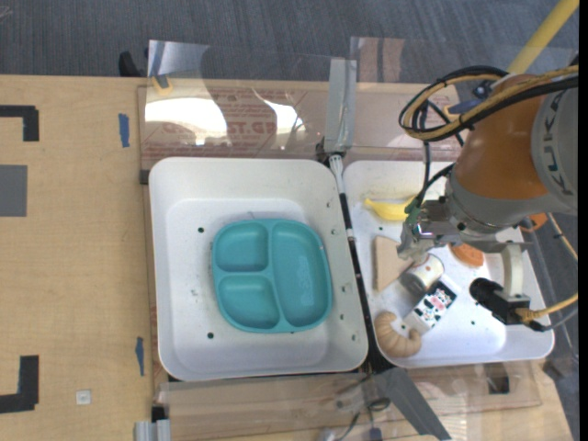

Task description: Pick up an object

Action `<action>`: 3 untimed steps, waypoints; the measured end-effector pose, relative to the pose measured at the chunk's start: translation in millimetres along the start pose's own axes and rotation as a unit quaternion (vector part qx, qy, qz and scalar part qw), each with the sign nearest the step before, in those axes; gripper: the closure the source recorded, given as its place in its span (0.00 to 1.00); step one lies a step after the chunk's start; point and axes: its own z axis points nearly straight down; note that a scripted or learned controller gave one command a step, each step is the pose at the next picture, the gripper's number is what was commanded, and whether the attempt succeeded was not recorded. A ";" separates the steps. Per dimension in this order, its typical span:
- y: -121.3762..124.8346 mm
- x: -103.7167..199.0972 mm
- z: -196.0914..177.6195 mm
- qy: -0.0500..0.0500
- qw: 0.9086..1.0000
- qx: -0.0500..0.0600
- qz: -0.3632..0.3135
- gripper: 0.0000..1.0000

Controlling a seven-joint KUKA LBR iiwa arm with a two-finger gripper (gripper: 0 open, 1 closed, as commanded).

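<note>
The gripper hangs low over the right shallow white plastic bin, and the slanted view does not show whether it is spread wide or drawn narrow, so that cannot be told; nothing can be seen held in it. The likeliest target, a small pale cylinder lying on its side, sits just below the gripper in the picture, near but seemingly not touching it. Beside the gripper on the side away from the arm lies a flat tan rectangular board, and a yellow banana lies just above it. Further below the cylinder are a white-and-black printed packet and a brown curved croissant-shaped piece.

The cylinder looks light and stiff, with a smooth rounded wall that could roll or squirt out under a pinch. Taking it across its middle, jaws square to its long axis, seems safest; the packet touching its lower end leaves little room there.
</note>
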 end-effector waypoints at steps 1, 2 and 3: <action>52.1 -30.4 -56.1 -0.001 1.000 -0.002 0.002 1.00; 51.3 -29.8 -53.8 -0.001 1.000 0.001 0.002 0.00; 66.1 -110.3 93.2 -0.003 1.000 -0.003 0.005 0.00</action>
